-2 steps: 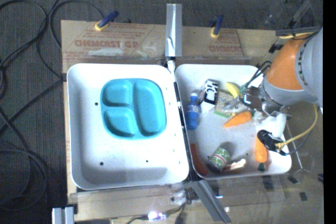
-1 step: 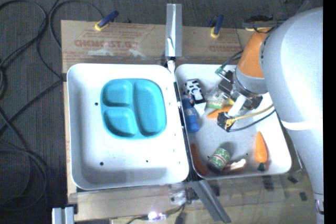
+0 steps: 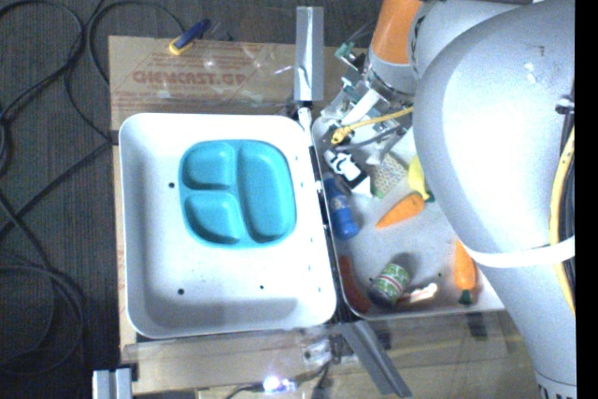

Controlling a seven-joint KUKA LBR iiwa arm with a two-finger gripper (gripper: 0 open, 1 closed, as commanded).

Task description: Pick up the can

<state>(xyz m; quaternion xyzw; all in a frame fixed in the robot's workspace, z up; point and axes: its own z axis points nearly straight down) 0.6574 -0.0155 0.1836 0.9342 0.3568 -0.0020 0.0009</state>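
Note:
The can (image 3: 392,280) lies on its side near the front of the right bin (image 3: 425,243); it is small, with a green label and a dark end. My gripper (image 3: 348,128) is at the far left corner of that bin, well behind the can and not touching it. The big grey arm hides the right side of the bin.
Around the can lie an orange carrot (image 3: 402,210), a second carrot (image 3: 464,271), a blue bottle (image 3: 342,212) along the left wall and a pale item (image 3: 422,294). The left bin (image 3: 149,294) holds a blue divided tray (image 3: 238,192).

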